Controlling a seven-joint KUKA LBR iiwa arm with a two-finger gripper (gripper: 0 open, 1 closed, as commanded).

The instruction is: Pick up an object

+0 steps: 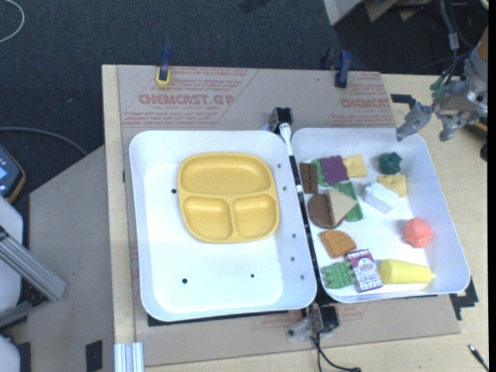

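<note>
The setting is a robotics laboratory or test cell, not a home. 2 shallow white bins [147,208] sit side by side on a protective cardboard sheet [232,91] printed "CHEMCAST GP". The sheet is fixed to the bench by 2 blue clamps [164,67] at its far edge. Cables [329,355] run from a fitting at the near edge. The floor [93,22] is dark carpet. An aluminium extrusion [27,266] stands at left.

Gripper [431,125], fingers spread, empty

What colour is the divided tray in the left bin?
The divided tray is yellow, plain to see in the camera view.
</note>
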